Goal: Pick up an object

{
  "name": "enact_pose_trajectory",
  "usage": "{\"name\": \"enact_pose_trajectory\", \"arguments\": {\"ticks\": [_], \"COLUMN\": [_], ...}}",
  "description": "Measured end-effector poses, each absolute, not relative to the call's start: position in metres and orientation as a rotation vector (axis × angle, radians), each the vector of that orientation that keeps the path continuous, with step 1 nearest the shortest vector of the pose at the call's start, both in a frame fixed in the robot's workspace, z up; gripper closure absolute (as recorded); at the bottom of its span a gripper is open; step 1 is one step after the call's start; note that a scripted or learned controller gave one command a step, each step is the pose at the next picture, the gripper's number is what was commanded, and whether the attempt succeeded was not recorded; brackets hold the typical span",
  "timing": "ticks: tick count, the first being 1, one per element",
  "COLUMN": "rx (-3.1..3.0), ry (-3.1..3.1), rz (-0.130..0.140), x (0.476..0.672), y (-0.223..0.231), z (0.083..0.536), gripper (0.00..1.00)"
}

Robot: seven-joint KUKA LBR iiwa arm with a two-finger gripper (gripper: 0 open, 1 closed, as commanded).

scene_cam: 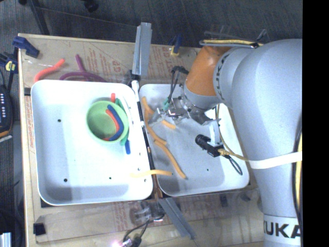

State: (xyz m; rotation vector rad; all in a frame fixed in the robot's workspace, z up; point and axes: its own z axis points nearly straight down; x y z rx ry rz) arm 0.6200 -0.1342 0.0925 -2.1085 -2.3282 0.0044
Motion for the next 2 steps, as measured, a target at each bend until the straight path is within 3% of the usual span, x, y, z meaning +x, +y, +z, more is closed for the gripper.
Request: {"name": "enact_pose_trajectory", "arguments": {"ticks": [1,2], "rx": [-2.104,-1.545], "ry": [-2.331,-2.736], "rz": [0.010,0.002], "x": [0.620,0.630], "y": [-0.135,-0.075], "z": [0.102,0.193], "gripper": [1.00,1.00]}}
